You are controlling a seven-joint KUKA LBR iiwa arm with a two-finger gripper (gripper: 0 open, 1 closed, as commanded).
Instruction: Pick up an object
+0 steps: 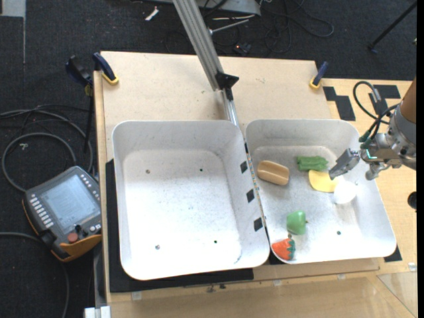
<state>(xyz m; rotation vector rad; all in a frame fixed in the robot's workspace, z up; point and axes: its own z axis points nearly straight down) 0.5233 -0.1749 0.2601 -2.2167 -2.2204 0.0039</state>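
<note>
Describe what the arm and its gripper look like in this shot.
The arm enters at the right edge as a rounded grey body. Black cables loop beside it. The gripper is grey metal with a teal-green patch on its housing and two slim grey fingers.

No readable text, labels, brands or numbers anywhere. Pendant (64, 207) far left of the gripper (361, 161) has a lit screen, but its contents are too small to read. Black marks on the bin divider (250, 177) carry no lettering.
</note>
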